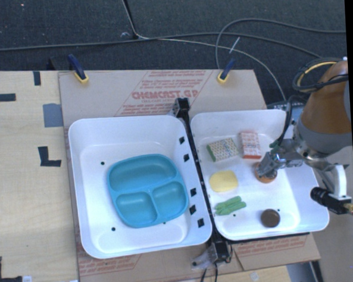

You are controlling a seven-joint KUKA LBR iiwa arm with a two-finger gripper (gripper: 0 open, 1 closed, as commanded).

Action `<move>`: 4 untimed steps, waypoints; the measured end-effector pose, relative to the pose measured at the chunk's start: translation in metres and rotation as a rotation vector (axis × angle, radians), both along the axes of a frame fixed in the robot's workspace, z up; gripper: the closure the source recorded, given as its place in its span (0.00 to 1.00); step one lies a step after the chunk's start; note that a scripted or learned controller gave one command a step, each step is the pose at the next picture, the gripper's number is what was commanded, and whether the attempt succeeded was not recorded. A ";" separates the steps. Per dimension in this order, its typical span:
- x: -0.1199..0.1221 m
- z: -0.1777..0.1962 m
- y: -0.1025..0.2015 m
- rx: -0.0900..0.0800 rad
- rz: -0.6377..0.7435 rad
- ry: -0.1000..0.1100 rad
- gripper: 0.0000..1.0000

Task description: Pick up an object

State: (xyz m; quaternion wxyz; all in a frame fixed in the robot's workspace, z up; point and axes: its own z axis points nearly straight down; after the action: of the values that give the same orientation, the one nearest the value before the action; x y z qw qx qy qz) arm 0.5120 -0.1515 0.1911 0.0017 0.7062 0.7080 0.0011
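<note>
End effector sits low in the right bin, over a small reddish-brown object — apparently lined up to grab it — though its grip state can't be judged.

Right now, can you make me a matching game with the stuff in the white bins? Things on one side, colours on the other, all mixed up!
Things:
1. divided plate
2. oval soap-like block
3. bean pods
4. round disc

Colours:
A. green
B. dark brown
C. light blue
D. yellow

Right pairs: 1-C, 2-D, 3-A, 4-B.

The plate lies in the left bin; the other three lie in the right bin.
</note>
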 end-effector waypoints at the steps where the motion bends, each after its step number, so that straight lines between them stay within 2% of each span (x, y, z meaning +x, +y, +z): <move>1: 0.001 0.043 -0.002 -0.001 -0.001 0.000 1.00; 2: 0.002 0.090 -0.002 -0.001 -0.001 0.000 1.00; 4: 0.012 0.089 0.106 0.001 0.004 0.004 1.00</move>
State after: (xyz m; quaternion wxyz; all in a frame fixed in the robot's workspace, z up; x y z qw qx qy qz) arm 0.5239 -0.0460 0.2804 -0.0003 0.7049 0.7094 0.0001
